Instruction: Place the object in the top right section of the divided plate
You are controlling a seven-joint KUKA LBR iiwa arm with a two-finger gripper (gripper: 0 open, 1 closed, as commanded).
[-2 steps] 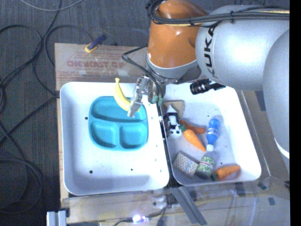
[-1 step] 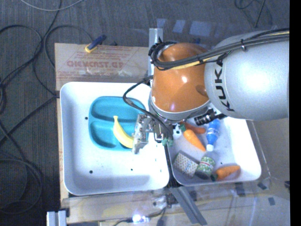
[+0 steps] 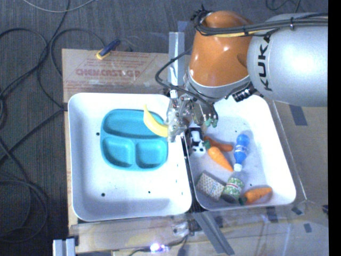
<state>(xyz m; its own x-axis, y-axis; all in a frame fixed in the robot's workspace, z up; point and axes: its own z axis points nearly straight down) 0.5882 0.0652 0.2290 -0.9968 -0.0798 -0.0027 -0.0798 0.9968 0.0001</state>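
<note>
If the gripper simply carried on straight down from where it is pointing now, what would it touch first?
Probably the right edge of the blue divided plate, or the white bin wall beside it; the gripper holds a yellow banana, and depth is unclear.

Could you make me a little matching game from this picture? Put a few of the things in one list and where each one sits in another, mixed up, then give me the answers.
Things:
1. blue divided plastic plate
2. curved yellow banana toy
3. blue and white plastic bottle
4. orange carrot toy with a green tip

Places:
A. near the front right corner of the right bin
B. flat in the left bin
C. over the plate's right rim, beside the gripper
D. in the right bin, standing at a slant, cap down

Pairs: 1-B, 2-C, 3-D, 4-A
</note>
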